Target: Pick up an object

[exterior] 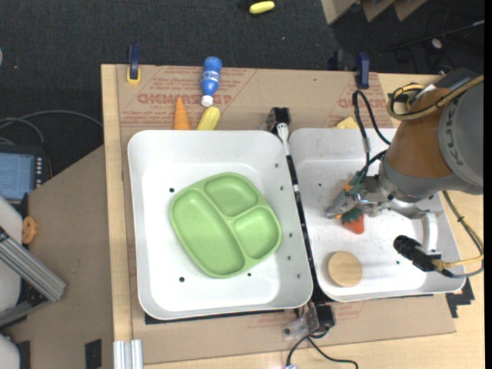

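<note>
My gripper (pixel 347 204) hangs low over the middle of the right bin (pixel 323 156), below the grey arm with its orange band. Right under and against it lies a small red-orange toy (pixel 354 222) with a bit of green; the gripper hides part of it, and I cannot tell whether the toy is held. A round wooden disc (pixel 344 268) lies near the front edge of the same bin, apart from the gripper. In the left bin (pixel 154 160) sits a green divided plate (pixel 224 224).
Behind the bins on the bench lie a blue-and-white bottle (pixel 211 79), an orange carrot (pixel 181 115) and a yellow corn piece (pixel 209 118). A black-handled tool (pixel 280 118) rests at the back between the bins. A yellow item (pixel 261 7) lies on the floor.
</note>
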### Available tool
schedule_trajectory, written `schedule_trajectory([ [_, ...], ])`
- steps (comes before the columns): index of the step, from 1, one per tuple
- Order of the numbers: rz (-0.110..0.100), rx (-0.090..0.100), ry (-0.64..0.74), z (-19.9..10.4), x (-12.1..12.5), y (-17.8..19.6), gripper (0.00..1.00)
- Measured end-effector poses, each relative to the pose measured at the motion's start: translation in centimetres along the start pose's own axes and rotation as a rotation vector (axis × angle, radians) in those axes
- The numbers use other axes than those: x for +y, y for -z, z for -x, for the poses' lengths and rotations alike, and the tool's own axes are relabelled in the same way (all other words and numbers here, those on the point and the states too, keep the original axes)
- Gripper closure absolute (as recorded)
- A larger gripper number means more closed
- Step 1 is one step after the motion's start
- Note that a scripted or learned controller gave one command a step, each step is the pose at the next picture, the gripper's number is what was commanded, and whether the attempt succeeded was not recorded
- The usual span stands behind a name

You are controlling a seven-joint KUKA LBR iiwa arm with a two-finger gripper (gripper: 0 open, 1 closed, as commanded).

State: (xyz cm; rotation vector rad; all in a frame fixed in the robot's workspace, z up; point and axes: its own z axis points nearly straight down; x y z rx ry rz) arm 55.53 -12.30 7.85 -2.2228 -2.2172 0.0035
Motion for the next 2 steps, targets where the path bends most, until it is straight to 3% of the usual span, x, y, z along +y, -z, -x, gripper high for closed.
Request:
schedule_trajectory([
  [1, 0.007, -0.001, 0.001, -0.1, 0.1, 1.7, 1.00],
  [2, 0.013, 0.001, 0.010, -6.4, 1.0, 11.2, 1.00],
])
